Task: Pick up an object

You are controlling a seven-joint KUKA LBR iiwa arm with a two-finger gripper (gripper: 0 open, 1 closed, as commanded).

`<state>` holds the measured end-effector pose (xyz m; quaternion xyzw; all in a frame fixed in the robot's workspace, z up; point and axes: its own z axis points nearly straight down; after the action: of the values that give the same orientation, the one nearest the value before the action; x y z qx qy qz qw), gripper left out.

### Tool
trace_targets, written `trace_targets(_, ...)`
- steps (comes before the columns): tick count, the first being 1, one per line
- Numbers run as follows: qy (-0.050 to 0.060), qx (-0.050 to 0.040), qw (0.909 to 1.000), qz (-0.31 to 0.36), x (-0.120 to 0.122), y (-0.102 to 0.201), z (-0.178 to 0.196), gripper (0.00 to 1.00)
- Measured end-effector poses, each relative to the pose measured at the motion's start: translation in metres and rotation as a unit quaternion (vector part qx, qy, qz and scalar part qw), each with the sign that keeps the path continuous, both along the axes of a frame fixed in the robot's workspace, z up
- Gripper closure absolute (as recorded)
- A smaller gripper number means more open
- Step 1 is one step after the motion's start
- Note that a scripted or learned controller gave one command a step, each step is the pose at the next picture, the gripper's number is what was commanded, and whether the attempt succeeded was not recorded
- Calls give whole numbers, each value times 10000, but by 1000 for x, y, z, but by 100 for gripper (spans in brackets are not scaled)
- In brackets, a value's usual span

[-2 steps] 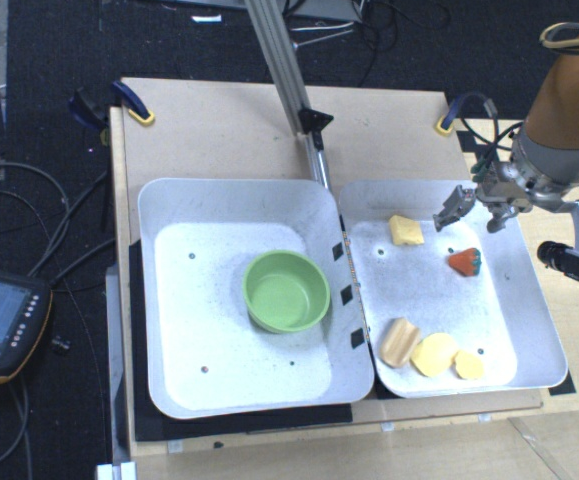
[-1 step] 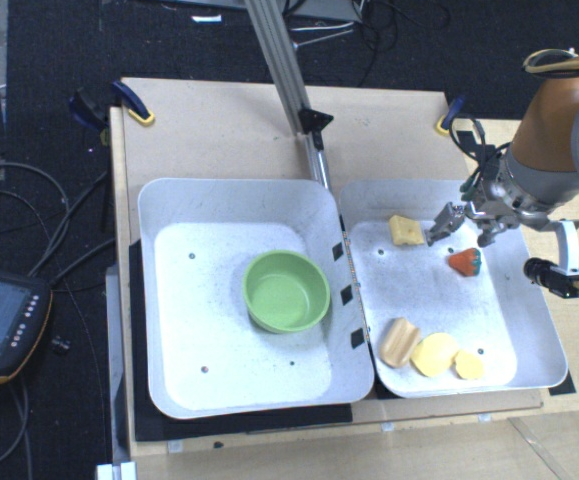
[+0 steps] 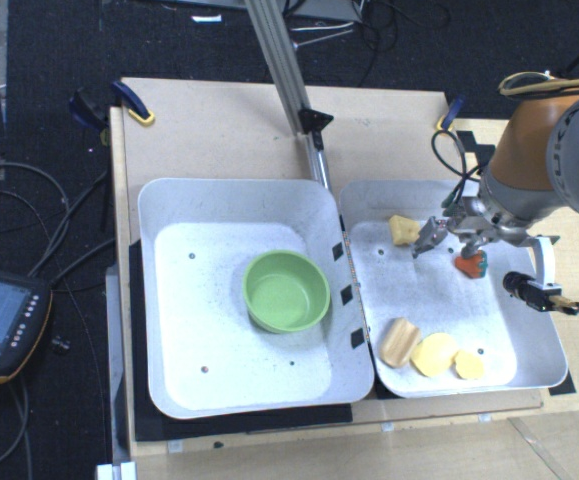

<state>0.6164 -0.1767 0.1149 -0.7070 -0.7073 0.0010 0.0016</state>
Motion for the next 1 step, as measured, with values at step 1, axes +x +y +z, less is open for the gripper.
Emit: trace_targets(1,-23,-7,10000,0,1,-1,13,100)
